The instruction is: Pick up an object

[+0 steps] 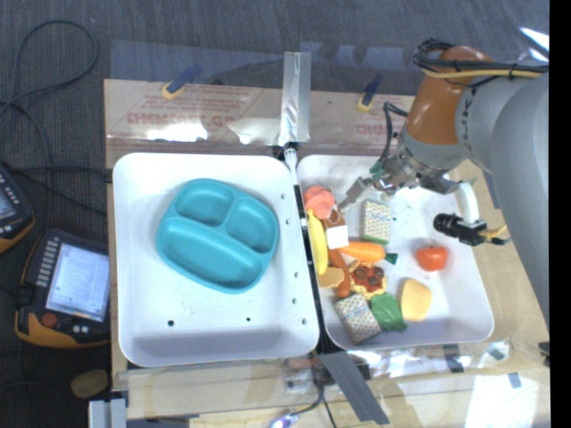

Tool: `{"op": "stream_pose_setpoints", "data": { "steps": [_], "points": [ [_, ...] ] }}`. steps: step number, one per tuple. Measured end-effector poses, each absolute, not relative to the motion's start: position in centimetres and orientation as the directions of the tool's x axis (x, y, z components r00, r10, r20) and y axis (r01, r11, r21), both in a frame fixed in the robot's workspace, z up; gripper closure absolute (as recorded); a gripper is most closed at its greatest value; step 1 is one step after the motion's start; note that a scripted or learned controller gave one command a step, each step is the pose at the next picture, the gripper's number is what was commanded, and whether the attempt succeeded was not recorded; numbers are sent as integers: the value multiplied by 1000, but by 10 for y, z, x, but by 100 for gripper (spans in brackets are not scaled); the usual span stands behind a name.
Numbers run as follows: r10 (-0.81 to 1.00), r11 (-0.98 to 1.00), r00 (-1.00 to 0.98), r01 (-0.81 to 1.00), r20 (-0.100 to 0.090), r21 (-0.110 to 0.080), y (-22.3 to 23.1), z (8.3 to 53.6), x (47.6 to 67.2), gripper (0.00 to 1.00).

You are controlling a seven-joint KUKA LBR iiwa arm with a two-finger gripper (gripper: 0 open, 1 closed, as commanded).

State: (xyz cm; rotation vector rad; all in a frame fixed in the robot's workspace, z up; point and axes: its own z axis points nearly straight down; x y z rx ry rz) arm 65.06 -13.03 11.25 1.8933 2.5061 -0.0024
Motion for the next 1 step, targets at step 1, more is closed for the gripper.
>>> {"op": "stream_pose_setpoints", "data": {
  "steps": [1],
  "points": [
    [890, 456, -456, 890, -9, 7, -157, 90, 638, 0]
  ]
}}
